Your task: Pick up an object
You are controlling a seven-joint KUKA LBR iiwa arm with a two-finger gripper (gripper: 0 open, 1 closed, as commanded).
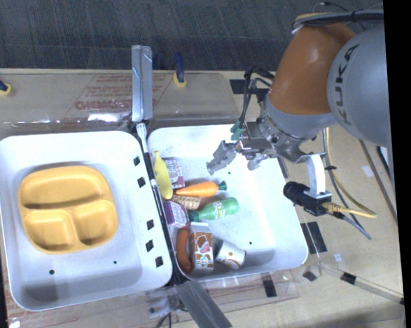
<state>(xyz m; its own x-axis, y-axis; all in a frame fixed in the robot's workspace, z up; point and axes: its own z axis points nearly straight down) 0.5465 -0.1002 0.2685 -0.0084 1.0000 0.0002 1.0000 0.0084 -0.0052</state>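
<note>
Overhead view of the two bins on the tabletop. We see the gripper (pixel 234 154) hanging over the upper middle of the right bin (pixel 280 221), its two fingers spread apart with nothing between them, so we read it as released and empty. The objects to choose from lie below and to the left of it, crowded against that bin's left wall. Nearest is the carrot (pixel 199 190), just down-left of the gripper, with its long axis running nearly left to right. Directly under the carrot lies the green bottle (pixel 218 209), on a similar, slightly tilted axis. The banana (pixel 162 175) sits farther left, its long axis running up and down along the wall. In our judgement the coming move is a short descent down and to the left, with the fingers closing across the carrot's narrow width.
</note>
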